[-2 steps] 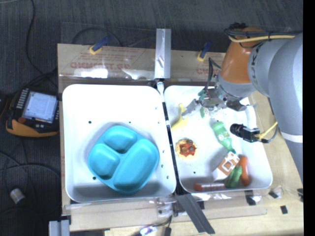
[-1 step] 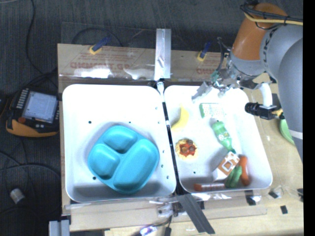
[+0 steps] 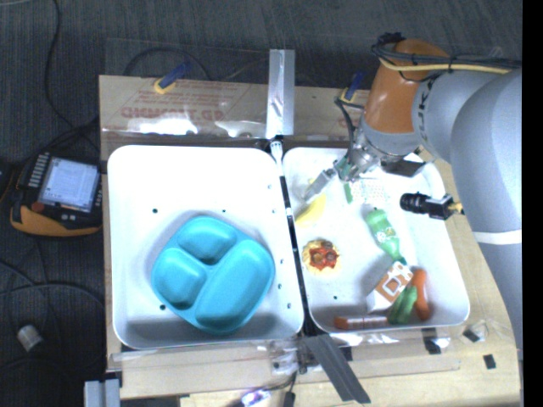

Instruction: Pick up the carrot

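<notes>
Table carrying two white bins. Carrot (image 3: 421, 290) lying at right bin (image 3: 454, 253) five o'clock corner. My tool (image 3: 333, 176) hovering at eleven o'clock, grip state unclear, holding nothing visible. Approaching stage; next needing travel toward five o'clock, then descent.

The table (image 3: 127, 100) carries two white bins touching side by side: the left bin (image 3: 136, 176) at nine o'clock, the right bin (image 3: 441, 253) at three.

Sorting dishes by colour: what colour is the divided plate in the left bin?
Turquoise blue, seen in the camera view.
</notes>
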Tool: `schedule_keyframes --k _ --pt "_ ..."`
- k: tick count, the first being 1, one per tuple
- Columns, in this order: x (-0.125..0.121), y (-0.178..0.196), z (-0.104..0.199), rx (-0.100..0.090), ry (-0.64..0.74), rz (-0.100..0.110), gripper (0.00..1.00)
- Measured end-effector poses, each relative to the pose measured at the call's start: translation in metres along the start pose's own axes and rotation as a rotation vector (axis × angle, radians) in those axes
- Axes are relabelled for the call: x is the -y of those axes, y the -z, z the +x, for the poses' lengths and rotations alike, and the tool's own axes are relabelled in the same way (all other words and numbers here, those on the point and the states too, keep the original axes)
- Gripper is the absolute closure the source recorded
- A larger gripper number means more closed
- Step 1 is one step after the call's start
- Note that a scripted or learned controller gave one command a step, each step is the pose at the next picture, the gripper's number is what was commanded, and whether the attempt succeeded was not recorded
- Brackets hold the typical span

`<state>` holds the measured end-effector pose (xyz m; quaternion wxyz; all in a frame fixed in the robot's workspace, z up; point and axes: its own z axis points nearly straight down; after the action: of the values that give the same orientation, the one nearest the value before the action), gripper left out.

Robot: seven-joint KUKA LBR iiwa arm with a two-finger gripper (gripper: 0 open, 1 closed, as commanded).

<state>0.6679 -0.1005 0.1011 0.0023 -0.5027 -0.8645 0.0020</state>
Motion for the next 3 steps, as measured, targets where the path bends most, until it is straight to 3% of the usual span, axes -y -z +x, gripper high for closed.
schedule_keyframes --k 1,2,3 --pt "0.005 -0.010 -0.006 -0.004 0.162 0.014 0.00" --pt "0.039 0.083 0.040 0.002 0.100 -0.007 0.00" --pt "0.024 -0.007 0.004 0.004 0.284 -0.007 0.00"
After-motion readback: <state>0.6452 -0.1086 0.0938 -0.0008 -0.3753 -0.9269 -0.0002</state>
